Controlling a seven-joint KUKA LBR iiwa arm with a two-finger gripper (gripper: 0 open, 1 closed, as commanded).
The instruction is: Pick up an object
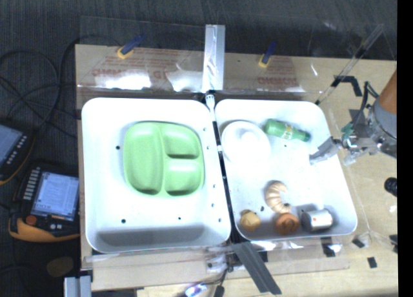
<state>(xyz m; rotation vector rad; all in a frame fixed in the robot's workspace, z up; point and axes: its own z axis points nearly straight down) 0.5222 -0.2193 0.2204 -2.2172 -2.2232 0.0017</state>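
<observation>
1. So far nothing is lifted: at left-centre, the left bin (103, 225) carries a green divided tray (162, 158).
2. Right of centre, the right bin (335, 179) contains a white bowl (245, 142), green bottle (287, 130), croissant (277, 194), two brown round items and a metal can (317, 219).
3. At the right edge, the end effector (322, 153) hovers over that bin's rim; whether it is open, I cannot tell.
4. Underneath lies the bench (155, 70), then dark carpet, with cables and devices at far left.

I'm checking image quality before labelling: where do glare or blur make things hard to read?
In the camera view, the white round plate nearly washes out against the bright right white bin; glare streaks the clear plastic sheet behind the bins; the two-finger gripper at the right rim looks soft.
</observation>
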